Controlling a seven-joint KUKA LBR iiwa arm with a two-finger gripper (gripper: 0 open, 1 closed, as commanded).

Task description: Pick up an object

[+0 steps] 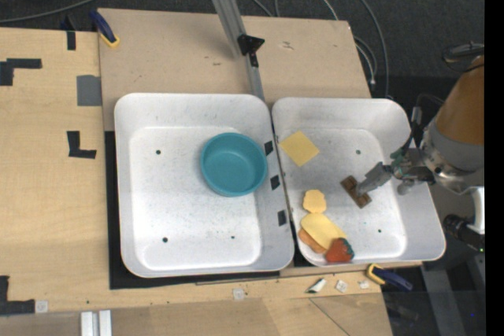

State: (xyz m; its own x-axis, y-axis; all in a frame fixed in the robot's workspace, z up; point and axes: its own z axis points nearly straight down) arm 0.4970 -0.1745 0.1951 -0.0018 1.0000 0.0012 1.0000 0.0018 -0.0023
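Far left of the claw (pixel 364 189) a blue bowl (pixel 232 163) sits in the left bin (pixel 138 248). Just left lie a yellow square (pixel 299 148) and food pieces (pixel 321 228). The claw rests at a brown block (pixel 355 190); whether it grips I cannot tell, so this looks like the grasping step, with closing and lifting next.

I see two white bins, the left bin (pixel 142 169) and the right bin (pixel 378 130), both faintly speckled with dark marks. In the left one sits a teal-blue bowl (pixel 233 163). In the right one I see a pale yellow square slice (pixel 299 148), a small dark brown block (pixel 355 191), a yellow-orange round piece (pixel 314 201), a pale yellow oval piece (pixel 321 230) and a red piece (pixel 340 250). The arm (pixel 461 126) is grey with an orange band. The bench (pixel 47 90) is light tan wood with black tape marks.
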